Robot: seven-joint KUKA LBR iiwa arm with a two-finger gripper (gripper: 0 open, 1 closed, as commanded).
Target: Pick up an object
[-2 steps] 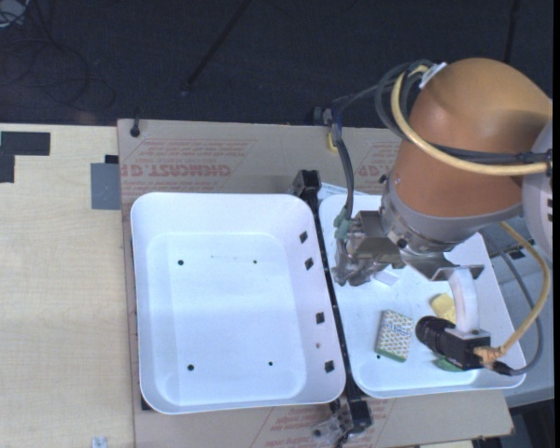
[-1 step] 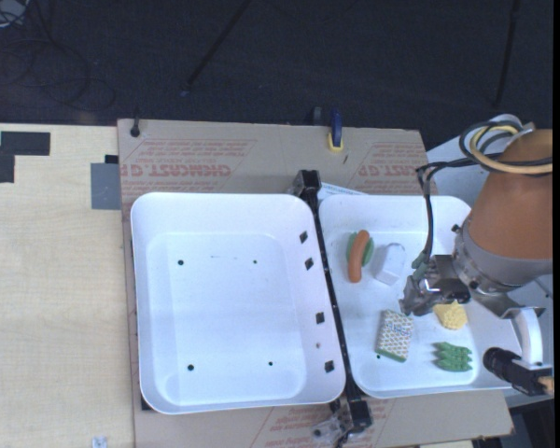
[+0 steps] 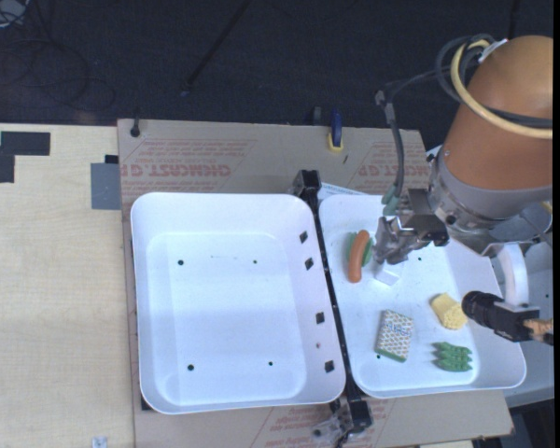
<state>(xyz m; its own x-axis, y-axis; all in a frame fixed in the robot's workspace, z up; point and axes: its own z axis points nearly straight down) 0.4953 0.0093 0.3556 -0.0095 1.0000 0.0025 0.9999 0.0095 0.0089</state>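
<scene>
The gripper (image 3: 387, 261) hangs low over the right bin (image 3: 467, 250), just beside an orange toy carrot (image 3: 357, 256) with a green top that lies near the bin's left wall, lengthwise from back to front. From this slanted look down, I cannot tell whether the tool is released or clenched, and nothing is seen caught in it. The carrot appears to lie free on the bin floor, apart from the tool.

Farther forward in the same bin lie a small patterned block (image 3: 395, 334), a yellow toy piece (image 3: 448, 311) that may be corn, and a green toy pod (image 3: 453, 357), all well apart from each other. The left bin (image 3: 224, 315) stands alongside.

The carrot is the likeliest target. It looks like light, hollow plastic: stiff, smooth and rounded, so it would probably roll or squirt out of a pinch near either tapered end. The safest hold is across its thick middle, closing over the short width, with the tool centred so the carrot is not nudged against the wall
</scene>
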